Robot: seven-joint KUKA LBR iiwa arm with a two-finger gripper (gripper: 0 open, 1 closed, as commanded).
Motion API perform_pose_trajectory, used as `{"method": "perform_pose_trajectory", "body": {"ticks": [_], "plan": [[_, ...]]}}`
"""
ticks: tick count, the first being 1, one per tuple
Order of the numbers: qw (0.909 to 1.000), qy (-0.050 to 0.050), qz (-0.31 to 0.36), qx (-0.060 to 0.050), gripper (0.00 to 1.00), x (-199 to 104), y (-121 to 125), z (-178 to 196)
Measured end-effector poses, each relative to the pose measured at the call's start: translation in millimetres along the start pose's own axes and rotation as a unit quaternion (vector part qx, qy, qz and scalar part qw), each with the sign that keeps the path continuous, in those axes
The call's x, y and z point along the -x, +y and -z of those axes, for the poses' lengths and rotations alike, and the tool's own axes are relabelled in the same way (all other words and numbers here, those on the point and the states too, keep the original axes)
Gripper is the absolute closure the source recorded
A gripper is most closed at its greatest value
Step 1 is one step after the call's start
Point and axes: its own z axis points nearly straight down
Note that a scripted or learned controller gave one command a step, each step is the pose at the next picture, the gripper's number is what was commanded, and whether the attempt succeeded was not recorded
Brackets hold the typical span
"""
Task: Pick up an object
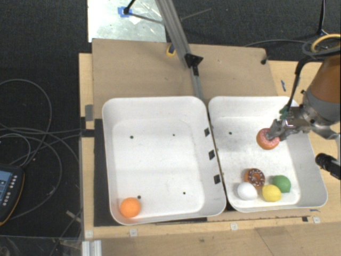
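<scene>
A pink-frosted donut [266, 140] is in the right bin [234, 111], near its right wall. My gripper [276, 132] comes in from the right and sits right at the donut's upper right edge, overlapping it. Whether the donut rests on the bin floor or hangs off it cannot be told. At the front of the same bin lie a sprinkled brown donut [254, 177], a white ball [246, 191], a yellow lemon [272, 193] and a green ball [282, 183]. An orange ball [130, 207] lies in the front left corner of the left bin [154, 108].
A grey pole [178, 31] slants from the top of the view down to the back of the gap between the bins. Black clips [211, 154] line the shared bin walls. Cables and a handheld pendant [8, 188] lie on the dark floor to the left.
</scene>
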Motion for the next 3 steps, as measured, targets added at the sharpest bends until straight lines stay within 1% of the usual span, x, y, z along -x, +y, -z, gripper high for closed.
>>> {"method": "perform_pose_trajectory", "body": {"ticks": [1,2,3], "plan": [[1.0,0.001,0.001,0.0,1.0,-57.3,-1.5,3.1],[1.0,0.001,0.001,0.0,1.0,-118.4,10.1,9.8],[1.0,0.001,0.001,0.0,1.0,-173.1,13.2,17.2]]}}
